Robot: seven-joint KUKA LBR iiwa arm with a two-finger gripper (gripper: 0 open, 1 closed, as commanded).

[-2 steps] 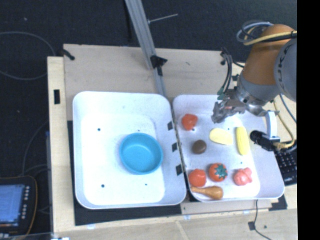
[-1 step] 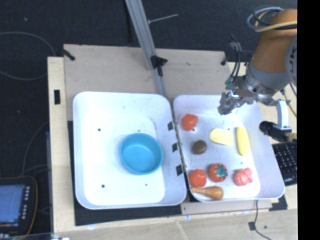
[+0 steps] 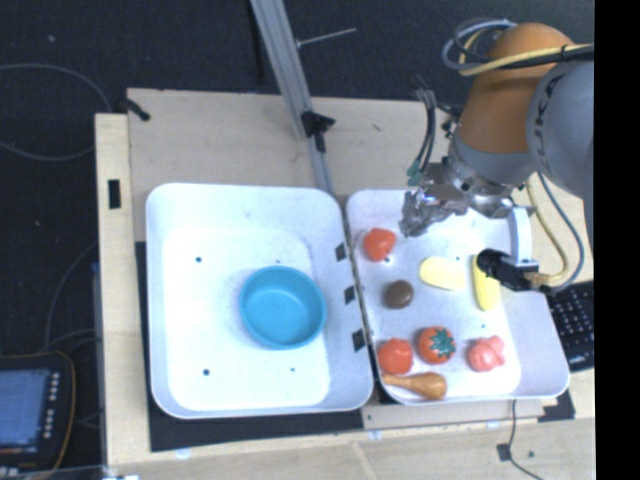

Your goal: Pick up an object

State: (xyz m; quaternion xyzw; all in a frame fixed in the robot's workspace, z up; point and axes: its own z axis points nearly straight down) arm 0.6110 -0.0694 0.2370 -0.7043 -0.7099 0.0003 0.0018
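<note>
My gripper (image 3: pixel 418 218) hangs over the back of the right bin (image 3: pixel 540 368), just right of and slightly behind a red-orange rounded piece (image 3: pixel 378 243). Nothing shows held in it. In front of it lie a pale yellow piece (image 3: pixel 438 272) and a brown ball (image 3: pixel 398 294). A yellow banana-like piece (image 3: pixel 486 292) lies further right. Along the bin's front sit a red tomato (image 3: pixel 435 344), a red-orange piece (image 3: pixel 395 354), a pink-red piece (image 3: pixel 484 353) and an orange-brown pear shape (image 3: pixel 416 384).
A blue bowl (image 3: pixel 283 306) stands in the left bin (image 3: pixel 180 228). A grey metal rail (image 3: pixel 290 78) slants down to the gap between the bins. The arm's orange band (image 3: pixel 510 88) looms over the right bin's back right corner.
</note>
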